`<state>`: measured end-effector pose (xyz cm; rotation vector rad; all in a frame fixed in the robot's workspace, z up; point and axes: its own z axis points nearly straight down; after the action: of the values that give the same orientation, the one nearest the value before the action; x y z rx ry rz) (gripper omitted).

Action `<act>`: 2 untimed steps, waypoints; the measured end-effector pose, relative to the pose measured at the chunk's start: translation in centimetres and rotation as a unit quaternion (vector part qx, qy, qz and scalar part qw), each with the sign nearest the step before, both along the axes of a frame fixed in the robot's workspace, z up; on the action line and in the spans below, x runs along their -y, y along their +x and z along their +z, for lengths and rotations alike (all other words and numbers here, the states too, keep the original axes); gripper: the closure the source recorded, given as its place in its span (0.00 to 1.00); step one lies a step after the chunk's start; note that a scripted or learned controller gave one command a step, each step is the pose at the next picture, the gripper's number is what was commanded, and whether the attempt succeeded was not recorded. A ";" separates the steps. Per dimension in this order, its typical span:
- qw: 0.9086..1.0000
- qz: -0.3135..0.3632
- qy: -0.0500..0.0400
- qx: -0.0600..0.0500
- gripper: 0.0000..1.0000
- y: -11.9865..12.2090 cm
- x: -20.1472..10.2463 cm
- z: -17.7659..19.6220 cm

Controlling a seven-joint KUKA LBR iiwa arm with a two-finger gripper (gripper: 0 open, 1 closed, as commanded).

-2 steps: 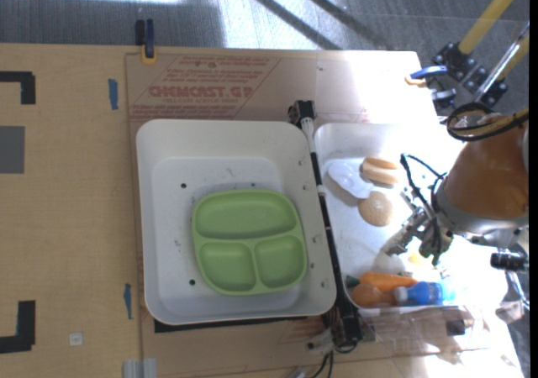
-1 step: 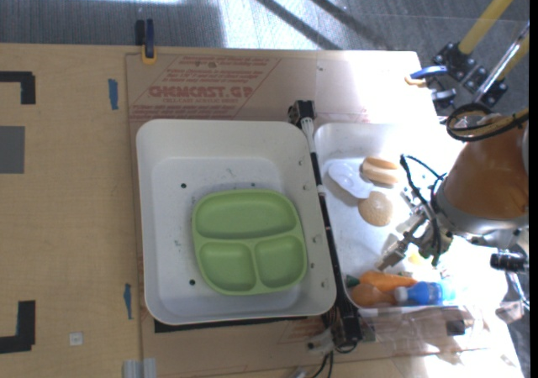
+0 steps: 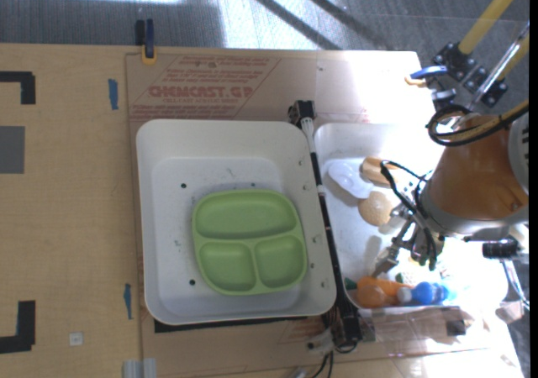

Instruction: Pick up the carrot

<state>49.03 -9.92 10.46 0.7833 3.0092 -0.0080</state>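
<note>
Here, I see the carrot [image 3: 380, 291] lying at the near edge of the right bin [image 3: 336, 143], touching a blue object [image 3: 427, 292] too glare-washed to identify. The gripper [image 3: 393, 257] hangs just above it; whether its fingers are apart, I cannot tell. The arm [image 3: 475, 175] hides much of that bin. The green plate [image 3: 249, 241] sits in the left bin [image 3: 160, 200].

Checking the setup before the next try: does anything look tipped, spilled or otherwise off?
Nothing stands out. The green plate lies flat in the left bin. The carrot rests at the right bin's near edge by a blue item, below the gripper.
</note>
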 end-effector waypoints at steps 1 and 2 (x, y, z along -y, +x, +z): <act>0.991 -0.136 0.010 -0.007 0.00 3.9 -7.3 8.3; 1.000 -0.012 0.006 -0.015 0.00 -1.1 -1.3 8.0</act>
<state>47.93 -8.62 18.49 0.8273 3.0310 -0.0036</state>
